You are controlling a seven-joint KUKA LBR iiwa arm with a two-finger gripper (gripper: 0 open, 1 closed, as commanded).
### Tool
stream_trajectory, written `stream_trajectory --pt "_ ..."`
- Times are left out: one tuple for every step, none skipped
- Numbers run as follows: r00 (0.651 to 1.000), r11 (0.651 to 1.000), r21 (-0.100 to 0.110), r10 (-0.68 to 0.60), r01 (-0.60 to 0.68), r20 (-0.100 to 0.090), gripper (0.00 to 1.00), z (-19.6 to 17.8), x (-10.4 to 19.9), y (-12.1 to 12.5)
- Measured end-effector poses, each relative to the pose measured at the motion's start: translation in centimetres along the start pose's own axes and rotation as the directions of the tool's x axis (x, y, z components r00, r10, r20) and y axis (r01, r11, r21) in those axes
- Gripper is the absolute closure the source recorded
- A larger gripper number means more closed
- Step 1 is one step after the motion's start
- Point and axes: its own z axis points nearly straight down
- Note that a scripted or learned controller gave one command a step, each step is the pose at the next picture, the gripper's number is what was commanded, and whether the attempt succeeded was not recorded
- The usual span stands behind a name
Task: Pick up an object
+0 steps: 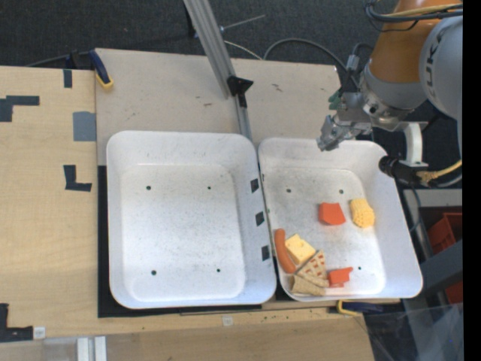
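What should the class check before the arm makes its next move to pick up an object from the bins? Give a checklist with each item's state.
1. Objects available in the right bin: ok; orange block, corn cob and a pile near the front-left corner.
2. Claw over the right bin: ok, at its far rim.
3. Claw above a target: not ok; the objects lie nearer the front.
4. Orange block apart from its neighbours: ok.
5. Cheese wedge free to grasp: not ok, crowded against the carrot.
6. Claw carrying nothing: cannot tell.
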Motion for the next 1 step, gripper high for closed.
stream_trajectory --pt "1.000 1.000 0.004 0.001 -0.001 0.000 1.00 -1.25 0.04 0.04"
